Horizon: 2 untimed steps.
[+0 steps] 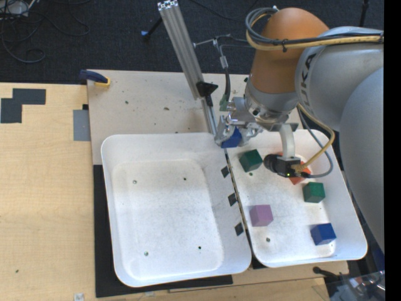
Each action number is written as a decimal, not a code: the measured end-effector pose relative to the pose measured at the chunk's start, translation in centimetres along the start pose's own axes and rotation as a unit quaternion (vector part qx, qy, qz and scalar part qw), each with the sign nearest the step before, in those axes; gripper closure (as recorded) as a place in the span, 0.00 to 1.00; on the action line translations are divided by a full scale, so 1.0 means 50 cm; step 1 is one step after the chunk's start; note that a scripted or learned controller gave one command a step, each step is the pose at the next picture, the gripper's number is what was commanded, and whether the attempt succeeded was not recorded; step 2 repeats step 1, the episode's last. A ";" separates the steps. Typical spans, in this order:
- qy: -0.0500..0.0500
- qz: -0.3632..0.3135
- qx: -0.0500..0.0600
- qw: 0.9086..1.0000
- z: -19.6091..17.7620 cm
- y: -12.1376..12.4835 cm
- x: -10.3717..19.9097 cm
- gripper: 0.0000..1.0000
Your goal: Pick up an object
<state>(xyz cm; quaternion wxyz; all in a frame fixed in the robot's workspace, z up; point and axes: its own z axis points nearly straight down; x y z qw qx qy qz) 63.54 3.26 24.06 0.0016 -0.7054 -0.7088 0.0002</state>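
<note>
- Far left: a pale wooden bench (37,187) top with dark grey patches; behind it, dark carpet with loose cables.
- A small blue-and-yellow clamp (95,77) sits at the board's back left corner.
- The left bin (116,168) is white and speckled with dirt.
- A slanted aluminium bar (185,49) rises from between the bins.
- The pincer (233,133) hangs at the right bin's (351,243) back left corner, apparently closed on a blue block (230,140), though the view is cluttered.
- In the right bin: a dark green block (250,160), purple block (261,215), green cube (314,192), blue cube (323,233).
</note>
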 end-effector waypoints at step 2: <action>-0.001 0.000 0.002 1.000 0.020 -0.021 0.100 1.00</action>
